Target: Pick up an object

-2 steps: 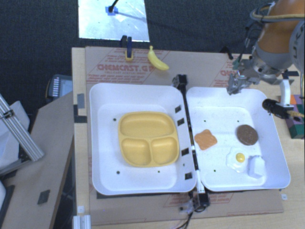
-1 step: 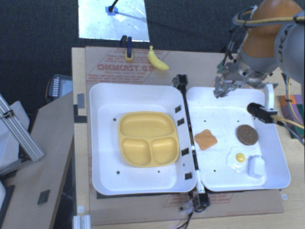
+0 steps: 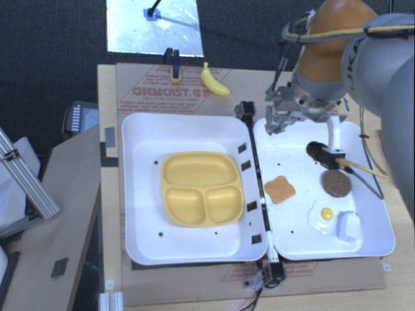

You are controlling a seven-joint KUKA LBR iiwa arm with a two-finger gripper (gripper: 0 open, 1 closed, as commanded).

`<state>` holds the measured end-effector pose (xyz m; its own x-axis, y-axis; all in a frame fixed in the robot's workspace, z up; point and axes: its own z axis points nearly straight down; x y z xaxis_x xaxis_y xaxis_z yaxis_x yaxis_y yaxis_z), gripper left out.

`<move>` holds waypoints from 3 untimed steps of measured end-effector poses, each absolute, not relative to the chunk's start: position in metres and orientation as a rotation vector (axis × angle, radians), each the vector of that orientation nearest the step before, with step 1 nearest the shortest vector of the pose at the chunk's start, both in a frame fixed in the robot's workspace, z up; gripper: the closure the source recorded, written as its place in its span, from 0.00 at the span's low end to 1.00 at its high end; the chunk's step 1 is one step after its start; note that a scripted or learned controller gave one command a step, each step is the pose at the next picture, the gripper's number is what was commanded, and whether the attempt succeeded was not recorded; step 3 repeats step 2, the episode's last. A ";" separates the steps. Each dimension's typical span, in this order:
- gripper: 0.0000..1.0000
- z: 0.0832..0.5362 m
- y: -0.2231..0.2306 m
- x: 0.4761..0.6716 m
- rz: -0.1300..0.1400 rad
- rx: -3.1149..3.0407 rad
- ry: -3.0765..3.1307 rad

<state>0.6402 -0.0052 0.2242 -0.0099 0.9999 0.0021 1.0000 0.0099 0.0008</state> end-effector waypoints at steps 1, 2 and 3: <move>1.00 0.216 0.052 0.637 -0.003 -2.210 -2.231; 1.00 0.215 0.099 0.623 0.000 -2.212 -2.230; 1.00 0.215 0.099 0.623 0.000 -2.212 -2.230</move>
